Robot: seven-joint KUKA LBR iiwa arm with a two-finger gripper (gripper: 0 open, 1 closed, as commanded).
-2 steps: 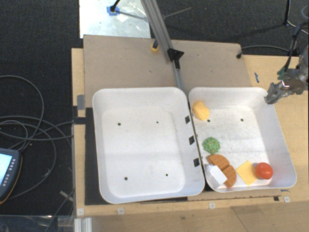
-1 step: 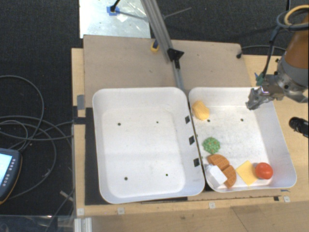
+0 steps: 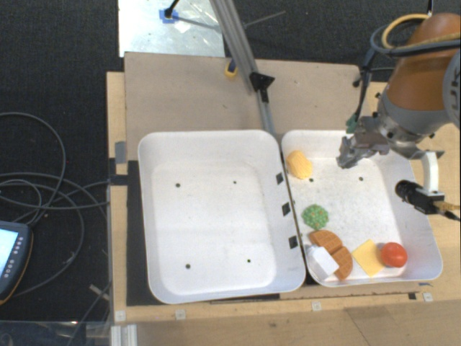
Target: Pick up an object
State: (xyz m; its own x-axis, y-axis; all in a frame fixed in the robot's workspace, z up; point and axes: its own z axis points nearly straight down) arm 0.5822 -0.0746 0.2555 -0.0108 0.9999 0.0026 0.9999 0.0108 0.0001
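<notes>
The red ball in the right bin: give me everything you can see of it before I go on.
The red ball is small, round and smooth, a tomato-red with a pale glint on top, and could be a toy tomato. It rests on the floor of the right bin, in the near right corner, close to the rim. The yellow wedge lies against its left side, seemingly touching it. The gripper is well away, over the bin's far side.

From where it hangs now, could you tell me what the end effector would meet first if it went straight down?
Probably the bare floor of the right bin; the end effector hangs over its far part, with the yellow object off to one side, though depth is unclear.
</notes>
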